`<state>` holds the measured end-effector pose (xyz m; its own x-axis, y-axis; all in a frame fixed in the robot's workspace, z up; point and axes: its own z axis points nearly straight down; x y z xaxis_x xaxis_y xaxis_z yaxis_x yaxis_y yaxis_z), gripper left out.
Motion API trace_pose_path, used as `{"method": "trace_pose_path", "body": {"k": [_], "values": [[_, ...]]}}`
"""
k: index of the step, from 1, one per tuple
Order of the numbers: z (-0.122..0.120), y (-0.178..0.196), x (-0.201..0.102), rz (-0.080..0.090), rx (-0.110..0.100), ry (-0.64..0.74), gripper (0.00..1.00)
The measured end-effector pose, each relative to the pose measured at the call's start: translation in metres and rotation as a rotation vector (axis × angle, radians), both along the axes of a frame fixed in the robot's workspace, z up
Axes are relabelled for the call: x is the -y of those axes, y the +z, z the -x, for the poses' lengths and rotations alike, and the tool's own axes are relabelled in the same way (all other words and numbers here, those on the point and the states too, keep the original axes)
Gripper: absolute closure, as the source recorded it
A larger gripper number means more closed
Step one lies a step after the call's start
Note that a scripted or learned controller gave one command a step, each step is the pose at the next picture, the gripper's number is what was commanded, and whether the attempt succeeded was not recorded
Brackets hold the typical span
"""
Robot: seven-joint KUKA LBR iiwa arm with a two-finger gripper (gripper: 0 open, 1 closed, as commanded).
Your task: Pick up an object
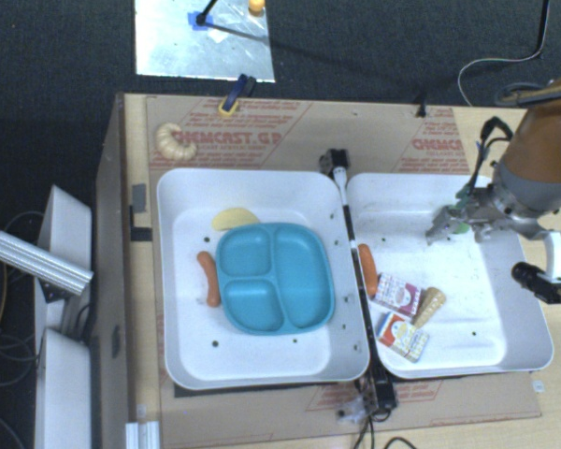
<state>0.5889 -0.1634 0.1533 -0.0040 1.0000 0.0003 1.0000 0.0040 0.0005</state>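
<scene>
Gripper [446,224] hangs over the right bin [505,344] at its 12 o'clock; finger state: cannot tell. Ice-cream cone [427,306] lies toward 6 o'clock, between two small cartons [396,295].

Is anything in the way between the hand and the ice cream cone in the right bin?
Nothing visible: bare white bin floor separates the hand from the tan ice cream cone.

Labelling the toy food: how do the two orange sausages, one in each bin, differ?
The orange sausage in the left bin lies beside the blue divided plastic tray, on its left; the orange sausage in the right bin lies along the divider, near a small printed carton. The left one curves slightly; the right one looks straighter. Both are slim and lie lengthwise.
</scene>
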Motion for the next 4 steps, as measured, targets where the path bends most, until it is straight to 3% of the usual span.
{"method": "trace_pose_path", "body": {"k": [1,2,3,4], "values": [[-0.069,0.019,0.043,0.002,0.004,0.0,0.0],[-0.076,-0.069,0.042,0.0,0.0,0.001,0.0],[-0.078,-0.057,0.043,0.004,0.006,0.004,1.0],[-0.01,-0.067,-0.062,-0.001,0.003,0.0,1.0]]}}
